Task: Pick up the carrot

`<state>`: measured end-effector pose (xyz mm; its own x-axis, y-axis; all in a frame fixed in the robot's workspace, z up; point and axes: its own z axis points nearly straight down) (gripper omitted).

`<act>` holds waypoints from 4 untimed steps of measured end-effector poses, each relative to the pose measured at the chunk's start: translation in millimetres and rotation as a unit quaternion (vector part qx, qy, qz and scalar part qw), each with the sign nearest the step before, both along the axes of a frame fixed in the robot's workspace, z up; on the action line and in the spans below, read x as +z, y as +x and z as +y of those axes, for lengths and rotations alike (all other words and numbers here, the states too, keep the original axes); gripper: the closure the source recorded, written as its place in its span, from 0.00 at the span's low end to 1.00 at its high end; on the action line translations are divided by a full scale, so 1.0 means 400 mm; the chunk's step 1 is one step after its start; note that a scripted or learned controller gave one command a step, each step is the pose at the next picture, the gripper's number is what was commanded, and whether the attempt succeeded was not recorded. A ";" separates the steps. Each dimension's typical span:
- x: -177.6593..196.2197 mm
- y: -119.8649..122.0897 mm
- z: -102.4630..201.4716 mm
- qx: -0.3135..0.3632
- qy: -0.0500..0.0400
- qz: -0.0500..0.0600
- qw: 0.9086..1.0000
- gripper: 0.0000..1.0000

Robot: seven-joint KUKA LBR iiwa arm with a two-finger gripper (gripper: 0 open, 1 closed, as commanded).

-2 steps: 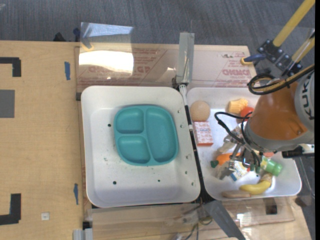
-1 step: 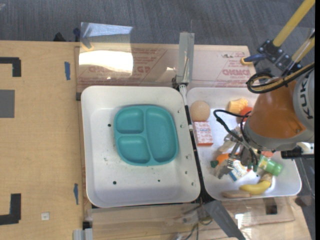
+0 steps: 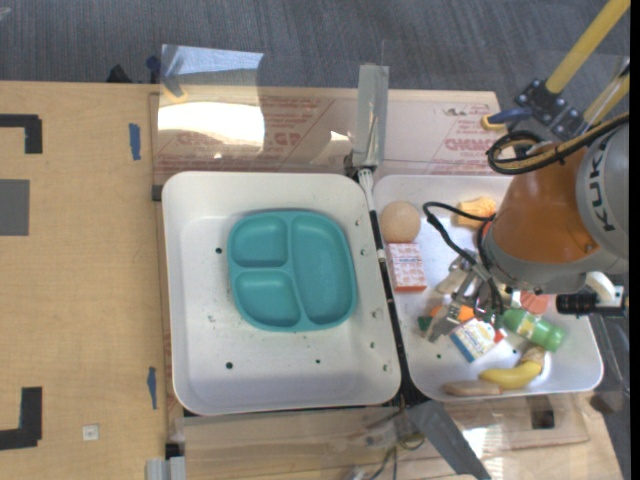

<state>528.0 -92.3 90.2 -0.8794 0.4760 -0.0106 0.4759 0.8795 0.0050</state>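
**Clerk:** Banana (image 3: pixel 512 373), item one, at the near rim of the right bin (image 3: pixel 585 368). What lies round it?

**Arm:** Item two, a blue-and-white carton (image 3: pixel 475 340), just beside the banana. Item three, a green bottle (image 3: pixel 530 326), lying on its side. Everything is heaped loosely, touching or nearly so. I judge it was tipped in, not arranged.

**Clerk:** And the carrot?

**Arm:** Item four, the carrot (image 3: pixel 460 314). I take it to be the small orange piece with a green end in the middle of the right bin, against the carton's upper edge. It is partly covered, so this is a judgement.

**Clerk:** State of your fingers (image 3: pixel 450 283)?

**Arm:** They are down in the pile, slanting toward the bin's left side, right over that orange piece. I cannot tell whether they are spread or pressed together, nor whether anything sits between them. I am low and tilted because the carrot is wedged among neighbours.

**Clerk:** Remaining stock?

**Arm:** Item five, a red-and-white box (image 3: pixel 407 266), by the dividing wall. Item six, a tan ball (image 3: pixel 400 220), beyond it. Item seven, a teal divided plate (image 3: pixel 293 269), alone in the left bin (image 3: pixel 190 298), well apart from my work.

**Clerk:** Risk?

**Arm:** Catching the carton instead.
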 end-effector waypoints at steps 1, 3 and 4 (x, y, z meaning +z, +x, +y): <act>0.032 0.011 -0.001 0.001 -0.002 -0.007 1.000 1.00; 0.483 0.025 0.164 -0.059 0.001 0.000 0.998 1.00; 0.226 0.012 0.297 -0.117 0.001 0.009 0.993 1.00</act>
<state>532.7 26.4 180.7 -0.7452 0.6668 0.0060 0.6668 0.7452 -0.0043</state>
